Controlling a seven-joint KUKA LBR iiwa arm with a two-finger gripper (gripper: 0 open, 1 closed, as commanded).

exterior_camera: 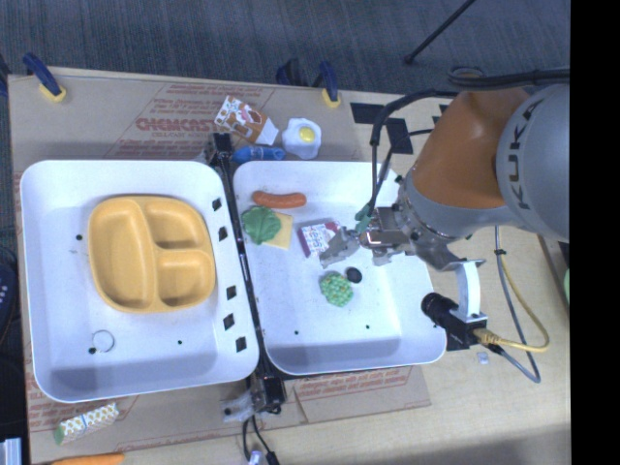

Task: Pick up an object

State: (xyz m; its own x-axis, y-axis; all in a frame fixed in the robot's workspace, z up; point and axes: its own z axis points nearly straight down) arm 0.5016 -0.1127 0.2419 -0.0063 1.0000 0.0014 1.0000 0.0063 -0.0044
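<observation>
Just beside the tool (341, 248) lies a bumpy green lump (336, 288).

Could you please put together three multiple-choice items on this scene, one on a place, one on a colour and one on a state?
1. Where does the divided tray lie?
A. left bin
B. right bin
C. on the cardboard

2. What colour is the divided tray?
A. blue
B. yellow
C. red

3. How does the sausage lie?
A. between the claw's tips
B. on the tray
C. loose on the right bin's floor

Answers: 1 A, it sits inside the left bin. 2 B, it is plainly yellow. 3 C, it lies in the right bin, apart from the claw.
</observation>
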